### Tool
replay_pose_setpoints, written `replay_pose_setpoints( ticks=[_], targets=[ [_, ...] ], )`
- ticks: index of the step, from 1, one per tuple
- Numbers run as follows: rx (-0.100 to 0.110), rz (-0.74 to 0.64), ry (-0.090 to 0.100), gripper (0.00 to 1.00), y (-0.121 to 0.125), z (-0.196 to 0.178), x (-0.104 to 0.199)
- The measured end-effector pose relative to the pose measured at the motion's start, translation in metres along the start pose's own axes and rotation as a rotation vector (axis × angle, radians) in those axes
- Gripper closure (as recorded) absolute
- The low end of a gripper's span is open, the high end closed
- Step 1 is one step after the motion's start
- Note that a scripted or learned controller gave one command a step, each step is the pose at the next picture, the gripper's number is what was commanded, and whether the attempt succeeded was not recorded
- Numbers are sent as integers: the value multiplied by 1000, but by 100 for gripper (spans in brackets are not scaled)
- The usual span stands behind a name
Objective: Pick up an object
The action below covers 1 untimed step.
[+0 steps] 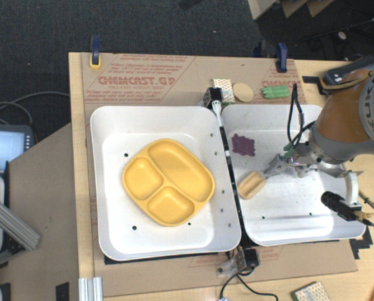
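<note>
— Where is the tan block [250, 185]?
— In the right bin [299, 227], by its left wall, at eight o'clock from the hand [285, 163]. Its long side tilts up to two o'clock.
— And the hand?
— Low over that bin, reaching in from the right — open or closed, I cannot tell.

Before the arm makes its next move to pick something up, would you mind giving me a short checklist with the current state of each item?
1. Target present in the right bin: ok, a tan block and a purple piece lie there.
2. Claw above the right bin: ok, near the tan block.
3. Claw free of any load: cannot tell.
4. Tan block clear of the wall: not ok, it lies close to the divider.
5. Yellow tray out of the way: ok, in the left bin.
</note>
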State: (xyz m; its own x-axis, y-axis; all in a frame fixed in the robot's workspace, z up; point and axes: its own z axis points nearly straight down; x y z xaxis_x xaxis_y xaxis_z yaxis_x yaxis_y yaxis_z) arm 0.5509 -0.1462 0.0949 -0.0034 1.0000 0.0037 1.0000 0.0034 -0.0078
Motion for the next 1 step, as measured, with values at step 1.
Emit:
replay_pose_setpoints(
  ticks=[1],
  targets=[
    [-4,0,-1,0,15,11,52]
  ],
)
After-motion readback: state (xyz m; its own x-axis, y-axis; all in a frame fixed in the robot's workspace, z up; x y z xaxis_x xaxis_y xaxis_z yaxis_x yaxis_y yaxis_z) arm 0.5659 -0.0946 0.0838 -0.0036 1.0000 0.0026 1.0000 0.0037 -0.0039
